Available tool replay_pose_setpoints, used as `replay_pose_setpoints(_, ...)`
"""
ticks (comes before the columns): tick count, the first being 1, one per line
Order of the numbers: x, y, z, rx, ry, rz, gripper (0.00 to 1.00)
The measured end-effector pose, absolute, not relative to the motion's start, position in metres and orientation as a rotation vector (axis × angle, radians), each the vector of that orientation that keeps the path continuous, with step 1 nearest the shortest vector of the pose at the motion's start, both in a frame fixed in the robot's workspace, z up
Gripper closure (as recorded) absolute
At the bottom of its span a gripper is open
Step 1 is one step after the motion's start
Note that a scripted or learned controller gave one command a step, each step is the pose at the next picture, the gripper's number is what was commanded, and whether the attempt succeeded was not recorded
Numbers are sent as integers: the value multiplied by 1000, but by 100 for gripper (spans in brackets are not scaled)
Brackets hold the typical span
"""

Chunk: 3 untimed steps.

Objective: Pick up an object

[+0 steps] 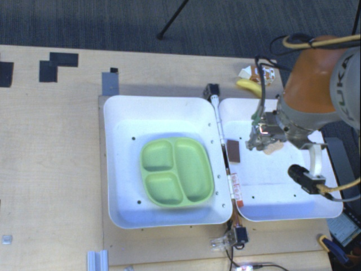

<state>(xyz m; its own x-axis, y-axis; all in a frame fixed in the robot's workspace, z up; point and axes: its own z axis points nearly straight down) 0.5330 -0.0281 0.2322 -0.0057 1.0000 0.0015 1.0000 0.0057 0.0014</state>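
Nearest the lens, at the bottom edge, a small tangle of clips and wires (232, 239) sits on the pale wooden surface (51, 168), just below the gap between the two bins.

By size, that surface comes first, filling most of the view, with dark floor beyond its far edge. Next, the left bin (121, 151), a shallow white tray, carries a green divided plate (177, 171) with three compartments, lying flat toward the bin's near right part. The right bin (271, 199) lies just beside it, their rims touching along the middle. The arm (321, 83), grey with an orange band, reaches in from the right over the far part of the right bin.

Its gripper (260, 138) points down over the right bin's far left area; whether the fingers are open or closed cannot be told. A small tan object (274, 147) shows just beside the gripper's right; whether it is gripped is unclear. A small brown block (232, 151) lies flat in the right bin near its left wall. A yellow item (248, 84) rests on the surface beyond the right bin.
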Motion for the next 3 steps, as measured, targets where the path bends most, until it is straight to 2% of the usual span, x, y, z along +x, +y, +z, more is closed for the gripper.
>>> replay_pose_setpoints(1,518,-79,259,-2221,-2227,-3,100)
replay_pose_setpoints(2,546,-28,259,-2216,-2228,-4,100)
replay_pose_setpoints(3,605,-54,236,-2220,-2225,-2,100)
